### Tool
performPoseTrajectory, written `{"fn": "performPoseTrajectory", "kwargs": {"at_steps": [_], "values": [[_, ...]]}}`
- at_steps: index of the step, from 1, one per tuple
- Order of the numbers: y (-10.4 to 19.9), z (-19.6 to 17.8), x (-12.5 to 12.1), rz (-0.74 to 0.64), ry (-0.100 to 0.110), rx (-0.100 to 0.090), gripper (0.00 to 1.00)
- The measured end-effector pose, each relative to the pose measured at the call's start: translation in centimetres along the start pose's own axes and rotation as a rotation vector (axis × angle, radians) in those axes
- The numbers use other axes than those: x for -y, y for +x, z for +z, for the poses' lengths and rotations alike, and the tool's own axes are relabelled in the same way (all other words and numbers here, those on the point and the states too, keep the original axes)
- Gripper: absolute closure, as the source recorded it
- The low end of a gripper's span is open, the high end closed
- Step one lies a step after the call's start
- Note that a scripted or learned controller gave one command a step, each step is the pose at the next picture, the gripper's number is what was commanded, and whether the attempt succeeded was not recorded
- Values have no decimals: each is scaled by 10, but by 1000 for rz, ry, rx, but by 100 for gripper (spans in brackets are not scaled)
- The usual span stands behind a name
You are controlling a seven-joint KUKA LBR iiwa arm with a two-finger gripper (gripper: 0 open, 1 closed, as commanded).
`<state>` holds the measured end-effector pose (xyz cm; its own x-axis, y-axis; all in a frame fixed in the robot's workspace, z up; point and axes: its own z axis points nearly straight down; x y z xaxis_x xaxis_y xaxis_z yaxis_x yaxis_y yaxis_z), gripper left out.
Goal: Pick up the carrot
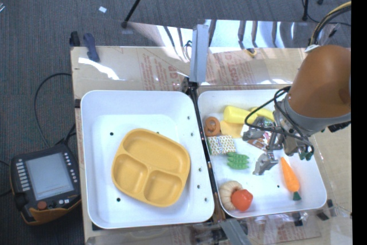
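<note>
Two white bins sit side by side on the bench, seen from the one camera above.

Left bin (92, 123): one yellow divided plate (151, 167), three compartments, lying flat near the bin's middle.

Right bin (213, 101), contents:
- carrot (290, 176), orange with a green stub at its near end, lying flat near the right wall, pointing roughly front to back.
- green toy vegetable (238, 160), small, near the bin's middle.
- red tomato-like piece (242, 199) at the front edge, touching a pale round item (229, 190) on its left.
- patterned packet (221, 144), just above the green piece.
- brown ring-shaped item (213, 125) near the left wall.
- yellow blocky pieces (237, 115) toward the back.

Arm: grey body with its orange band (321, 80) reaches in from the right, hanging over the right bin. The gripper (266, 162) points down between the green piece and the carrot, just left of the carrot's upper end; nothing shows between its fingers. How wide they stand I cannot tell from here.

Off the bench, lower left: a handheld controller (45, 182) with a screen, on the carpet (46, 8).
</note>
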<state>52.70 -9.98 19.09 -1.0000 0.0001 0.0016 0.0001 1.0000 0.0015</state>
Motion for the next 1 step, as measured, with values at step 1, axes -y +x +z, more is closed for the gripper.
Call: {"fn": "performPoseTrajectory", "kwargs": {"at_steps": [1], "values": [[41,66,40,-19,-2,-6,0]]}}
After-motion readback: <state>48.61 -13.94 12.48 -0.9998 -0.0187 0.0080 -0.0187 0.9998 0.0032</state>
